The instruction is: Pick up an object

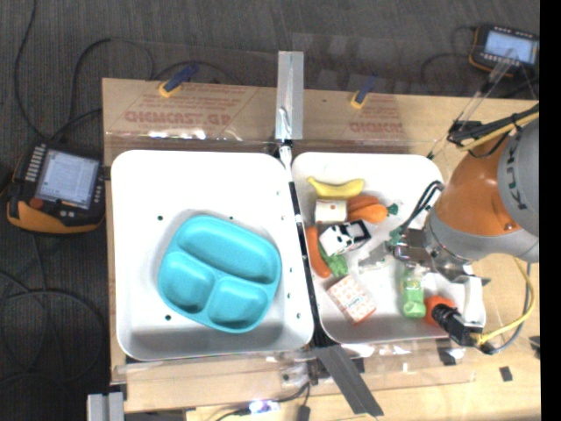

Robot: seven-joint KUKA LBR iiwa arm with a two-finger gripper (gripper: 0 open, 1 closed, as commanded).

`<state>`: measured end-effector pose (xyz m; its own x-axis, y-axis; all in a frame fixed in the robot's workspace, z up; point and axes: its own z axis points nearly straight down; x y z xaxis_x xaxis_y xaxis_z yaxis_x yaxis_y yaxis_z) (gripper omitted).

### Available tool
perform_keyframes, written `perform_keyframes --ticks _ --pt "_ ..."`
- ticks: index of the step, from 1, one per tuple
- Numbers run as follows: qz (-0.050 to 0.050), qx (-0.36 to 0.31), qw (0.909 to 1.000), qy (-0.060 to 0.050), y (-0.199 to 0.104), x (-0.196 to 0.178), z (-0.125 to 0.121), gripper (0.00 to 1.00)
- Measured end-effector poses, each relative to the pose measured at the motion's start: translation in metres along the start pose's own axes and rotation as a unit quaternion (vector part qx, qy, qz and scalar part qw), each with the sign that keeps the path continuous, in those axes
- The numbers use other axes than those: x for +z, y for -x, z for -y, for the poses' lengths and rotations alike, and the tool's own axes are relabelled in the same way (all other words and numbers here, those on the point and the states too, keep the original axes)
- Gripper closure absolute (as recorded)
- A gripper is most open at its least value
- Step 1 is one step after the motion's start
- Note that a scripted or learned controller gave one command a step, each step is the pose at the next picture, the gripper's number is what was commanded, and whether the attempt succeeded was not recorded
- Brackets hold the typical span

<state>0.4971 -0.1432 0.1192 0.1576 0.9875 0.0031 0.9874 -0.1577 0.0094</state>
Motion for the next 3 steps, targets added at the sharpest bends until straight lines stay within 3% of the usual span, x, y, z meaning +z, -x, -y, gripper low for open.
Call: perform_keyframes --ticks 1,2,3 --pt "0.001 -0.037 0.9993 -0.008 -0.091 -0.06 -0.038 0.0" --pt "0.002 -0.037 0.9993 -0.008 -0.056 0.009 -0.057 0.0" --pt "0.001 -0.073 0.9973 0.003 -0.051 0.031 -0.017 0.0"
